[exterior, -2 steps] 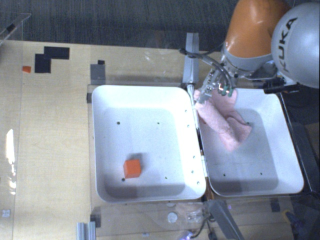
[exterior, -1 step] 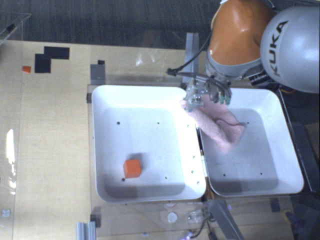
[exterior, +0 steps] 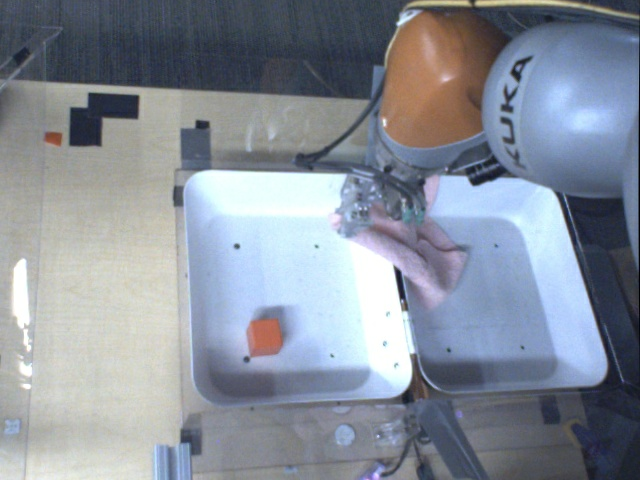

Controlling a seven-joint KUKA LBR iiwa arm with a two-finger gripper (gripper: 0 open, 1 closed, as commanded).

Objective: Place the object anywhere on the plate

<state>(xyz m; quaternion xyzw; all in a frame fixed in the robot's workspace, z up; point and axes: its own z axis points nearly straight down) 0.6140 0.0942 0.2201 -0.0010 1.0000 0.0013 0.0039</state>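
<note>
The gripper hung over the seam between the two white bins, toward their far side, with the grey arm and its orange band bulking in from the right above it. Its metal fingers pointed down and were pressed onto the upper left end of a pink cloth; the cloth bunched right under them and appeared pinched there, so the gripper looked clamped on the cloth. How wide the fingers stood could not be read, since the wrist housing and a tangle of small fittings covered most of them.

The pink cloth trailed from the gripper down and to the right, draped across the shared rims of the bins, with its free end lying in the right bin. Whether that lower end rested on the bin floor or hung slightly above it was hard to judge.

In the left bin, near its front left corner, an orange block sat by itself on the floor, well apart from the gripper and the cloth.

The far right corner of the right bin was hidden behind the arm. A dark cable ran from the wrist toward the far rim of the left bin. On the wooden bench to the left lay black shapes and a small orange mark, too small to identify.
</note>
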